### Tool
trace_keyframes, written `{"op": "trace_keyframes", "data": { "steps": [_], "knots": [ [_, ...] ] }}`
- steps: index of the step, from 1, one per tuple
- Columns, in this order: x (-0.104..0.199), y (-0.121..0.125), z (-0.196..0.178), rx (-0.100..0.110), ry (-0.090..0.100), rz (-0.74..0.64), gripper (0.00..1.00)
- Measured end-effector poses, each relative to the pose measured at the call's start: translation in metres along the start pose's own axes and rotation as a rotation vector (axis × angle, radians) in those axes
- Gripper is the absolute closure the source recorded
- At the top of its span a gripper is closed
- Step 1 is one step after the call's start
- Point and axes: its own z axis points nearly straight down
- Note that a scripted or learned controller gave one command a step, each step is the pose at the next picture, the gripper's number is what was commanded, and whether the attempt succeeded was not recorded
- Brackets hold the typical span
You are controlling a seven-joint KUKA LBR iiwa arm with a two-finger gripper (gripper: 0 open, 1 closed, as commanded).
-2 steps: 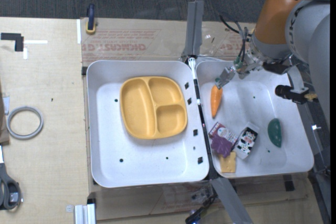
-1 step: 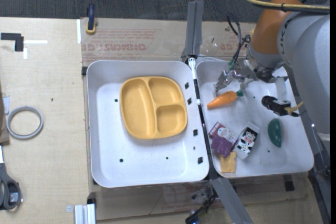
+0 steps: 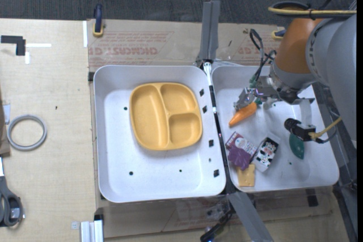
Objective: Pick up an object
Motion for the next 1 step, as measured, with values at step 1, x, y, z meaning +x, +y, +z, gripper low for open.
{"op": "trace_keyframes", "data": {
  "steps": [1],
  "knots": [
    [-0.001,-0.0001,-0.0089,0.001,-0.001,-0.001,1.0]
  ]
}}
